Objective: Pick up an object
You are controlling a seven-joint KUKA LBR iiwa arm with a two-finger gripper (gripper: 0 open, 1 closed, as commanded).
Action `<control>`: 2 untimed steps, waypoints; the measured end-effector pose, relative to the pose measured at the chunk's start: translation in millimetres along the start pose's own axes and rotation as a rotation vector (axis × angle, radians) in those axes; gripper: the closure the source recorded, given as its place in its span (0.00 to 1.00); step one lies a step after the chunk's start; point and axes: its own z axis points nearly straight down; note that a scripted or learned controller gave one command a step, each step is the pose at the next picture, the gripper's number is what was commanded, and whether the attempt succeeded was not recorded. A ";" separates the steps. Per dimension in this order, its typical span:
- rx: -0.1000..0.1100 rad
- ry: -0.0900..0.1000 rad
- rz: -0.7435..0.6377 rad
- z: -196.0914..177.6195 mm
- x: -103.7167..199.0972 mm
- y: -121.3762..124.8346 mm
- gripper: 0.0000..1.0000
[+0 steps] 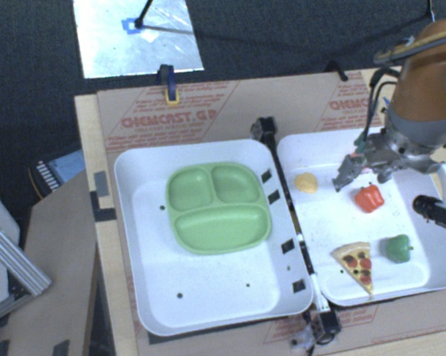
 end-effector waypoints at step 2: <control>-0.012 -0.001 -0.001 53.7 -1.8 5.9 0.00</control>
